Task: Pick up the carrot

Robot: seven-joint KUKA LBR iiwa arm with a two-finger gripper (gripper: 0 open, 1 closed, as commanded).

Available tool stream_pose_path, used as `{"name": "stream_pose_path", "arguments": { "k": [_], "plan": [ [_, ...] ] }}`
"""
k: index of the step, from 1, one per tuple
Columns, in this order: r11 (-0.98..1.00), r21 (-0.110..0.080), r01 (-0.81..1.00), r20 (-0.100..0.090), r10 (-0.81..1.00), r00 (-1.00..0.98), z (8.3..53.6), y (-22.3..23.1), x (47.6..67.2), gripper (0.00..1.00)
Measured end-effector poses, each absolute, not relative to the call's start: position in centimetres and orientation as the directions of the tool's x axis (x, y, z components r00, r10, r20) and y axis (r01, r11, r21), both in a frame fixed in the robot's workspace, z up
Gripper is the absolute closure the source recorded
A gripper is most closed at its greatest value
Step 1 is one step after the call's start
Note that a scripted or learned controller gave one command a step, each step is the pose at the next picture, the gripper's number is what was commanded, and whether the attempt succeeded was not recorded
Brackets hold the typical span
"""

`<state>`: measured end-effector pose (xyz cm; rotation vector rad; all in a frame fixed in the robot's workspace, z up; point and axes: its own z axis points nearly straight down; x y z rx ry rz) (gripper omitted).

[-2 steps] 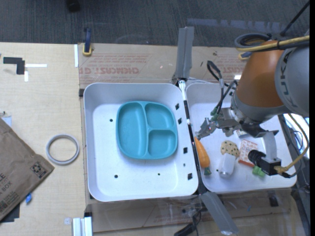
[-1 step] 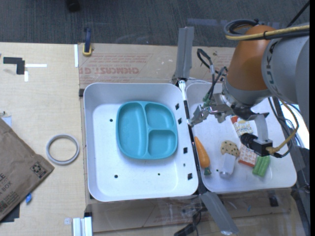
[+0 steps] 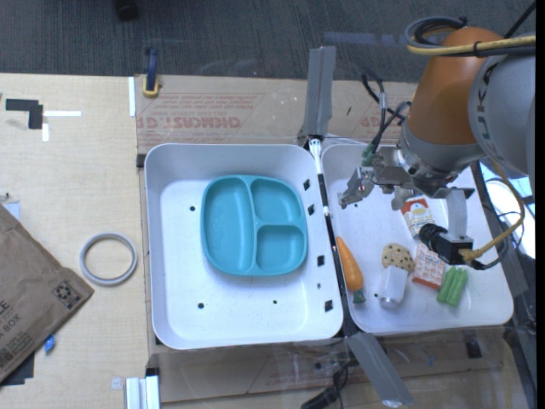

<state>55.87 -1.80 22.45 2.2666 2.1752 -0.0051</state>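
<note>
Pale wooden bench [image 3: 68, 194] bearing 2 shallow white bins side by side, on a sheet of brown cardboard [image 3: 226, 109] printed with red lettering that runs upside down and cannot be read with certainty. Dark carpet lies beyond the bench's far edge. The left white bin [image 3: 166, 305] holds a turquoise plastic plate with 3 compartments [image 3: 254, 226], with bare floor all around it. On the bench to the left lie a grey ring of tape [image 3: 108, 257] and a brown cardboard box [image 3: 34, 305] with partly cut-off black print.

The right white bin [image 3: 494, 309] holds the orange carrot with a green tip [image 3: 349, 267], lying along the bin's left wall, touching or just beside it. Near it are a tan spotted cookie [image 3: 397, 256], a small clear cup [image 3: 392, 286], a red-and-white packet [image 3: 428, 267] and a green ridged vegetable [image 3: 453, 285]. The two-finger gripper [image 3: 356, 187] hangs over the bin's far left part, well apart from the carrot; whether its fingers are wide or narrow cannot be told.
</note>
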Motion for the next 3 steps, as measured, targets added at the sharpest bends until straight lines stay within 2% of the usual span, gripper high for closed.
{"name": "stream_pose_path", "arguments": {
  "k": [1,2,3],
  "plan": [
    [-0.049,-0.005,0.999,-0.001,0.999,0.049,19.0,-2.5,48.1,0.00],
    [-0.414,-0.003,0.910,-0.003,0.910,0.414,19.0,-8.9,49.1,0.00],
    [-0.597,-0.005,0.802,-0.003,0.802,0.597,19.0,-3.4,47.7,0.00]
  ]
}}
